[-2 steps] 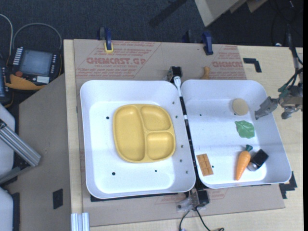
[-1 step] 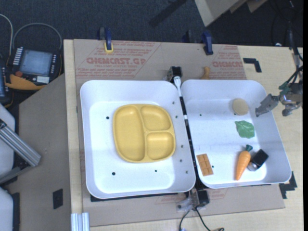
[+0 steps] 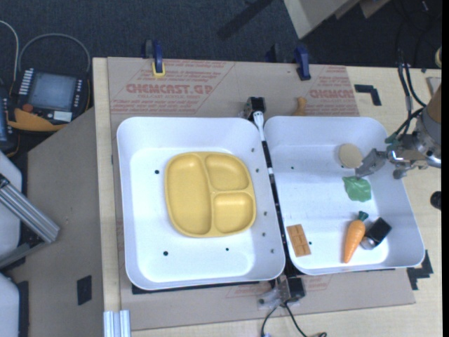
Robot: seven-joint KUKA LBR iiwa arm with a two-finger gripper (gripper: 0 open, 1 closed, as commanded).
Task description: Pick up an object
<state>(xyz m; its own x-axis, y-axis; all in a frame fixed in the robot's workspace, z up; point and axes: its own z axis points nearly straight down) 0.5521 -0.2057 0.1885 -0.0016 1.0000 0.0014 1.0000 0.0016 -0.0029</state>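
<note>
Two white bins side by side; left bin holds a yellow divided plate. Right bin: tan wafer at 7 o'clock, beige disc at 1 o'clock, green lump near centre-right, toy carrot and a small black block at 5 o'clock. Gripper sits just above the green lump; jaw state cannot be told. Lump looks light, soft, irregular: pinch across its middle. Bin floor smooth, likely slippery; fair room around the lump.
</note>
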